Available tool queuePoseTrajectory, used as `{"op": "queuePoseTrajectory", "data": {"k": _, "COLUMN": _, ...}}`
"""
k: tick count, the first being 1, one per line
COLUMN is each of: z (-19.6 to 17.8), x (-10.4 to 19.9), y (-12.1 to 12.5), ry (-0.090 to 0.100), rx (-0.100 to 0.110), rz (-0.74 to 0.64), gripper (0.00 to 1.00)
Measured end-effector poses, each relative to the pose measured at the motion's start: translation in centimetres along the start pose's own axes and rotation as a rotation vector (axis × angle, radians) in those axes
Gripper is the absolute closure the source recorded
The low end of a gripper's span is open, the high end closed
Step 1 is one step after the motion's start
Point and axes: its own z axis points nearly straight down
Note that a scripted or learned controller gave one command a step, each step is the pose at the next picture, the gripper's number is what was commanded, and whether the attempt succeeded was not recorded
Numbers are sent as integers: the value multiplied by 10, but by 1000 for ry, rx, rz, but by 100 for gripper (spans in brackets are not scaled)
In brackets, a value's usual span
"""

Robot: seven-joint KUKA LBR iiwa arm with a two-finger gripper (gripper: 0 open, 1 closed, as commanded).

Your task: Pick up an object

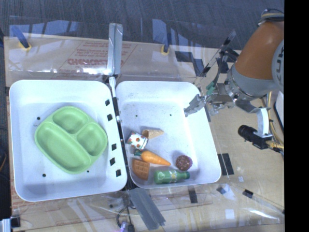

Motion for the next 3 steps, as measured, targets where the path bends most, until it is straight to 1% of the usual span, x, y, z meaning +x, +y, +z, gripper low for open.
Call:
{"op": "queuePoseTrajectory", "data": {"k": 1, "z": 112, "x": 69, "y": -29, "ry": 0, "rx": 1, "rz": -31, "gripper": 0}}
{"op": "queuePoseTrajectory", "data": {"k": 2, "z": 160, "x": 88, "y": -4, "ry": -8, "rx": -26, "rz": -167, "gripper": 0}}
{"op": "queuePoseTrajectory", "data": {"k": 3, "z": 166, "x": 75, "y": 43, "ry": -20, "rx": -37, "rz": -216, "gripper": 0}}
